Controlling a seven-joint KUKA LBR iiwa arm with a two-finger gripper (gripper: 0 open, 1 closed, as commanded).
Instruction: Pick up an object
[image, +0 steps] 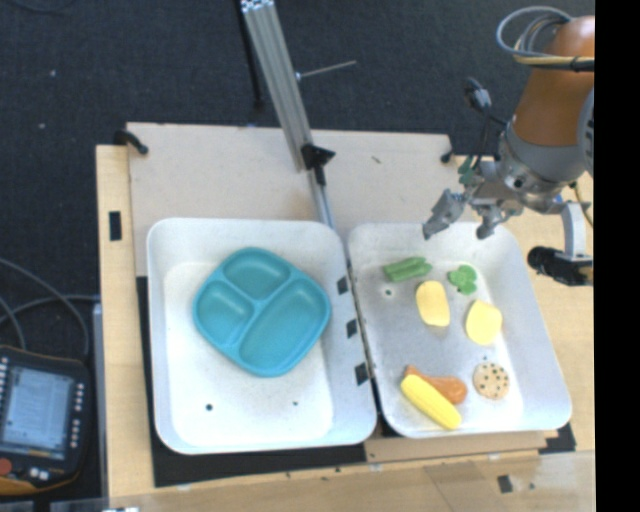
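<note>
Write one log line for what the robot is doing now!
stage: reaching | end effector: open, holding nothing, above right bin's far edge | nearest: green bean | blue plate: left bin

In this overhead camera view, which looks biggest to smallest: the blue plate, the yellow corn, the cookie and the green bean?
1. Blue plate, by far.
2. Yellow corn.
3. Green bean and cookie look too close to rank: the bean longer, the cookie rounder.

The grey arm (545, 150) wears a broad orange band (555, 90), looped pale cables on top, and ends in a metallic gripper (462, 222).
</note>
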